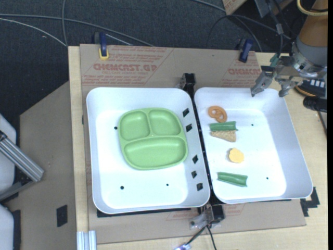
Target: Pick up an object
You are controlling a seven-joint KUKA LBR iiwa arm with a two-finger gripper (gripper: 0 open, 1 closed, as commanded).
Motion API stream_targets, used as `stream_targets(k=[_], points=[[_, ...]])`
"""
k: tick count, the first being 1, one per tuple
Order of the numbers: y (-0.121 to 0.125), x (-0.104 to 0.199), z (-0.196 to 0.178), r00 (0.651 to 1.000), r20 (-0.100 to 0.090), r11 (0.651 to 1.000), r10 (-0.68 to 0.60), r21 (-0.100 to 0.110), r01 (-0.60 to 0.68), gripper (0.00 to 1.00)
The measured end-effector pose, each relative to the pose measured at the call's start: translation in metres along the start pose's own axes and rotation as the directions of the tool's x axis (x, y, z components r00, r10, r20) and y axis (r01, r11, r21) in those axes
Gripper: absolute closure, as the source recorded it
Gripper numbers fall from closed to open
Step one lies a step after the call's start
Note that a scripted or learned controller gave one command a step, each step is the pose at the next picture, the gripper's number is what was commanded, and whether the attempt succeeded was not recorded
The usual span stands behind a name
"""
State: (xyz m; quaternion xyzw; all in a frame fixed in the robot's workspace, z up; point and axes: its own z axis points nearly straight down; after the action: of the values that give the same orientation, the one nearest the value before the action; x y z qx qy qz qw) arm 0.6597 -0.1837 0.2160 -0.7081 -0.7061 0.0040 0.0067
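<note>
Lying in the right bin (291,155), 5 small items wait: a pretzel (217,113), a green bean (223,126) touching a cracker wedge (225,135), a yellow disc (236,155) and a second bean (232,178). The disc sits apart from the rest, likely the cleanest target: descend straight over it. The gripper (271,88) hovers over the bin's far edge, fingers spread, empty, pointing down.

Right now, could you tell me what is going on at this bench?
A robot arm is set to pick up an object from the right bin. Its gripper hangs open over that bin's far edge, with nothing between its fingers. In the bin lie a pretzel, a green piece against a wedge of bread, a yellow round piece and a green bean pod. The left bin holds a green divided plate.
</note>
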Motion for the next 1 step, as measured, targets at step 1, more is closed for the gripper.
stream_targets(k=[1], points=[[0.0029,0.0006,-0.0093,1.0,0.003,1.0,-0.003,-0.015,0.003,0.0]])
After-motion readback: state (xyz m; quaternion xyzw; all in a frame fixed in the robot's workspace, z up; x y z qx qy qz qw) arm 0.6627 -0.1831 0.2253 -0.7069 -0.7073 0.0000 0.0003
